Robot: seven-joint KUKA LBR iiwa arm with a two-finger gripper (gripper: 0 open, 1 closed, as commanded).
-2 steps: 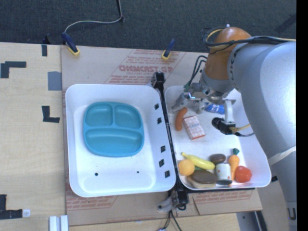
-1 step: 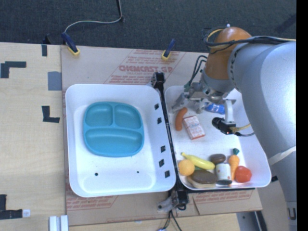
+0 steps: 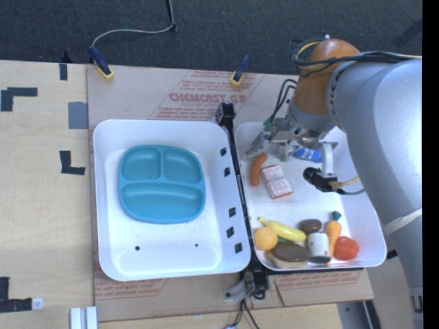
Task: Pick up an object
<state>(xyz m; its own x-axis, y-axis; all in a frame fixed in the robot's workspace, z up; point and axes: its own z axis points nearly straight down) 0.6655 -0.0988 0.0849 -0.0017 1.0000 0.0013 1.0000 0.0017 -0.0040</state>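
Orange sausage (image 3: 256, 168) just below-left of the hand (image 3: 274, 137).

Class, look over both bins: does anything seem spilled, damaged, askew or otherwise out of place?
Nothing stands out. The blue divided plate lies flat in the left bin. The toy foods, among them a banana, an orange and a tomato, are crowded along the near side of the right bin but all sit inside it.

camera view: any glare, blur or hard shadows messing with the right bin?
Camera view: even, soft lighting; no hard shadows in the right bin. Its white floor looks bright near the arm, close to washed out. The arm looms large and slightly soft at the frame's right. The small food items, such as the banana, are sharp enough to separate. The blue tray shows mild sheen.
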